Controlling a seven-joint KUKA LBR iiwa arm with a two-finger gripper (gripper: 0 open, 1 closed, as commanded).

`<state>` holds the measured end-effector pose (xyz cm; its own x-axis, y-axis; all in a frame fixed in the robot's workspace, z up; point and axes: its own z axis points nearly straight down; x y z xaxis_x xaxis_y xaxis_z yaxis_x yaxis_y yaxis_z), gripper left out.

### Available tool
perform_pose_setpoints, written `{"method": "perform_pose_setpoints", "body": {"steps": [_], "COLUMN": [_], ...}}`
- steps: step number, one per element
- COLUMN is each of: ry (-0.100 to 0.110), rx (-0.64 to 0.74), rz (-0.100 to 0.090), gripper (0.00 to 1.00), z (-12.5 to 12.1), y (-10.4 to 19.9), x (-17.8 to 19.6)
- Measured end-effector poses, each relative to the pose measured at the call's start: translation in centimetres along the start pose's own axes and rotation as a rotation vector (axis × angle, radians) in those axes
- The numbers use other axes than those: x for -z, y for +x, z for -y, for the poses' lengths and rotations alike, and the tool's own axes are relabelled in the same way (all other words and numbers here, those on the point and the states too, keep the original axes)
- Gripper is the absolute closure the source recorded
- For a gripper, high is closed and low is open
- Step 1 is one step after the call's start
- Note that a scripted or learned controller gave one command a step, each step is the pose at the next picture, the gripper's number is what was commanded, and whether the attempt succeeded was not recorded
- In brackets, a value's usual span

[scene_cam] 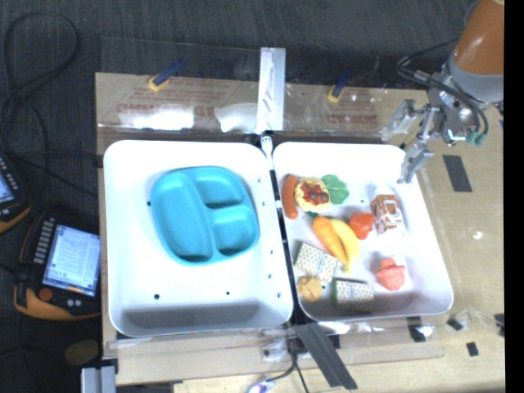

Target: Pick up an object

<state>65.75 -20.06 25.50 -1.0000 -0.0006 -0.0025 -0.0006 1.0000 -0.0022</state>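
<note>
Toy food sits packed in the right bin [434, 260]: banana [340, 237], tomato [361, 223], sausage [290, 196], small house-shaped box [387, 213]. Blue tray [205, 213] lies alone in the left bin [123, 244]. Gripper [416, 152] hovers over the right bin's far corner, fingers spread, nothing between them. Risk: tight crowding, so a descent could nudge neighbours or pinch two things.

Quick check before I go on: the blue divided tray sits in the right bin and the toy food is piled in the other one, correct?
Not quite. The camera view shows the blue divided tray in the left bin. The toy food, such as the banana, lies in the right bin, the one nearer the arm.
</note>
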Motion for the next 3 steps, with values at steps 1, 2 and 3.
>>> {"method": "perform_pose_setpoints", "body": {"steps": [1, 2, 3], "ry": [-0.001, 0.001, 0.003], "rx": [-0.122, -0.476, -0.894], "rz": [-0.001, -0.001, -0.001], "gripper": [0.0, 0.0, 0.0], "z": [2.1, 0.4, 2.3], "y": [-0.7, 2.7, 3.8], "x": [-15.1, -14.0, -11.9]}}
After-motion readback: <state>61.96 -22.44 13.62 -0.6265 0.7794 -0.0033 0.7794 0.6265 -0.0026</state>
